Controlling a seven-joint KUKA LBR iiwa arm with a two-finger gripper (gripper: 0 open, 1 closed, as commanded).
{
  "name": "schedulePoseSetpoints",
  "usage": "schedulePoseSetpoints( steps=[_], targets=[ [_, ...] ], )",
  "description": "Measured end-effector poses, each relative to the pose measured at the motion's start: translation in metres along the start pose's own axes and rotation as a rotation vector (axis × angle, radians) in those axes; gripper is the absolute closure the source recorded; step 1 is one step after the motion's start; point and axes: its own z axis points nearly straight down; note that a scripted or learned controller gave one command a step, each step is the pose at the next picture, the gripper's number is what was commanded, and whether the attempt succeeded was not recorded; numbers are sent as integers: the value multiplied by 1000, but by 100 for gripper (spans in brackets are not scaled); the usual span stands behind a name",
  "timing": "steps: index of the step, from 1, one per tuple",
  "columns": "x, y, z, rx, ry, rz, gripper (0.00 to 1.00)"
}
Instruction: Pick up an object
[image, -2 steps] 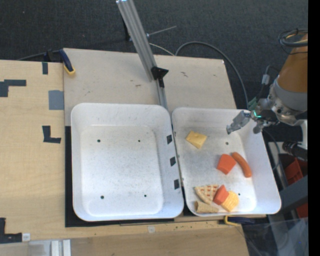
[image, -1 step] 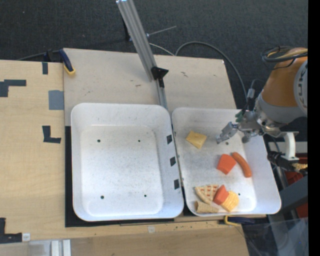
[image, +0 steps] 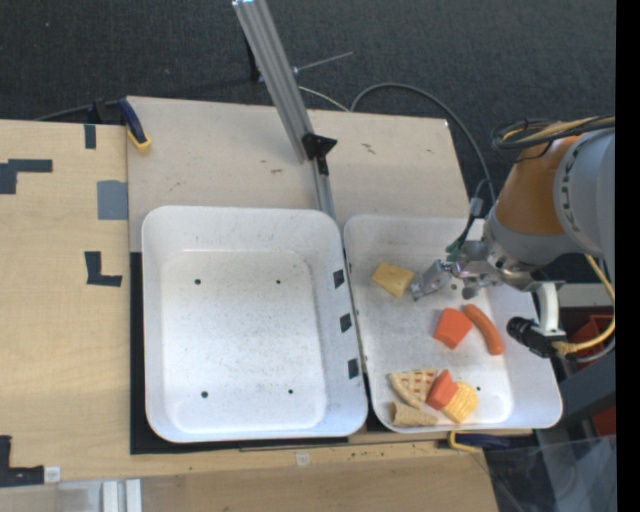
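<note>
A: Nearest first?

B: Heaped at the front of the right bin (image: 400, 222): waffle (image: 412, 384), red block (image: 441, 390), yellow piece (image: 462, 403), all touching. Probably too crowded for a clean grab.

A: Further in?

B: Orange block (image: 453, 327) and carrot (image: 485, 330), just beside each other at mid-bin. Lying flat and loose, more like dropped than arranged.

A: And the gripper (image: 428, 285)?

B: Hanging low over the same bin, just beside the cheese (image: 393, 279), reaching toward it from the right. Open or closed: cannot tell, too blurred. Nothing visible in its grasp.

A: Likely target, then?

B: Probably the cheese. Alone, apart from the other pieces, with room on every side, so the easiest to take. Resting on the bin floor, not yet lifted.

A: Beyond that?

B: Left bin (image: 245, 212) alongside, perhaps meant for the drop. Behind both, bare desk (image: 230, 160), and a slanted pole (image: 280, 80) rising from between the bins toward the far side.
</note>
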Motion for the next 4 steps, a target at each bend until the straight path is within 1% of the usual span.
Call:
schedulePoseSetpoints(
  steps=[1,2,3,4],
  targets=[
    [0,0,39,-6,-2,0,0],
    [1,0,28,-5,-1,-1,100],
    [8,-3,-32,-11,-2,0,100],
    [8,-2,-85,-11,-2,0,100]
  ],
)
